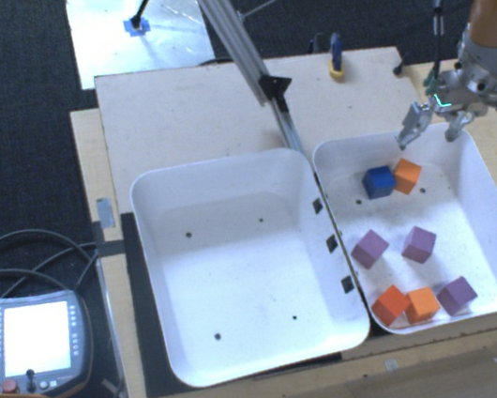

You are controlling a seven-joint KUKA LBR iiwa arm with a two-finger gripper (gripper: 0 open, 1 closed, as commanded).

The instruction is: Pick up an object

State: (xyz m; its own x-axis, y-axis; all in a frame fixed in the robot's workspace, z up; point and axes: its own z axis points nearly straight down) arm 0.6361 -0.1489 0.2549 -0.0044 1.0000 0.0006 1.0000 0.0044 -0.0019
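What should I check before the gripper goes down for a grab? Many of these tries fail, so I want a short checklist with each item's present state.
1. Gripper carries nothing: ok, its fingers are spread with only bin floor between them.
2. Gripper over the right bin: ok, near its far rim.
3. A target close by: ok, the blue cube and an orange cube lie just below it.
4. Target stands free: not ok, these two cubes touch.
5. Free alternative: ok, the purple cube sits alone mid-bin.
6. Gripper height above the cubes: cannot tell.
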